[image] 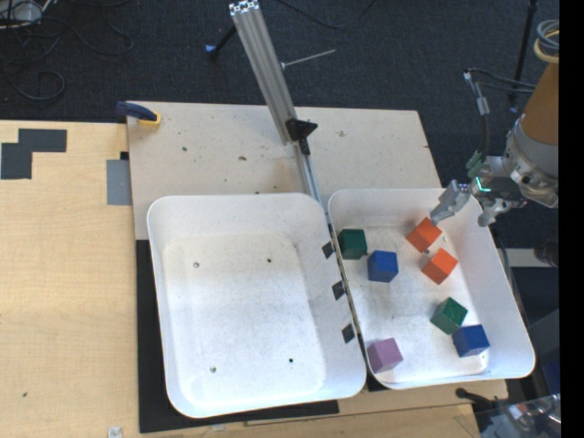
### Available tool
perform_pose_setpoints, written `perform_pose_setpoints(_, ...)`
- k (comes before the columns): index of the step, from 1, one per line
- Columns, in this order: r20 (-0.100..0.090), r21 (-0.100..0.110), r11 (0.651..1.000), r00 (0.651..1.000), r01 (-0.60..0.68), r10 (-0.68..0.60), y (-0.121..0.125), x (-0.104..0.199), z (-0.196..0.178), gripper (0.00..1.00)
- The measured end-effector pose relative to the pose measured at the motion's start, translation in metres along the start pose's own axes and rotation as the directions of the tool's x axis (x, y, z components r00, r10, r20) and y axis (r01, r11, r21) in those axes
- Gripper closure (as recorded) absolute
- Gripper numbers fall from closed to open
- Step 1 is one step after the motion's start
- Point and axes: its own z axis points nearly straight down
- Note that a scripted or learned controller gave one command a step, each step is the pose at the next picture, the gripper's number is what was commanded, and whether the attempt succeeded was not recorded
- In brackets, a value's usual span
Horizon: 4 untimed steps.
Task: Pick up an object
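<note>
Over the right bin's [511, 290] far edge hangs the gripper [473, 202], fingers spread and holding nothing. Approach step, by my reading. Nearest target: an orange cube [423, 235] just below-left of it (a second one lies beyond). Next: descend squarely, straddle it, close.

A slanted silver aluminium rail [270, 71] rises behind the two bins. A blue-and-yellow clamp [138, 112] grips the pale wooden table [64, 272] near its far edge, and black cables [36, 35] trail over the dark floor [401, 35]
</note>
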Motion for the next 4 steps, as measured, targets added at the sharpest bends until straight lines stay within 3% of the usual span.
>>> perform_pose_setpoints(1,0.001,-0.004,1.0,1.0,0.0,0.0,0.001,0.0,-0.002,0.0)
perform_pose_setpoints(3,0.0,0.001,1.0,1.0,-0.001,0.001,0.006,0.006,0.1,0.0)
perform_pose_setpoints(4,0.001,-0.012,1.0,1.0,-0.001,0.001,0.006,-0.002,0.151,0.0)
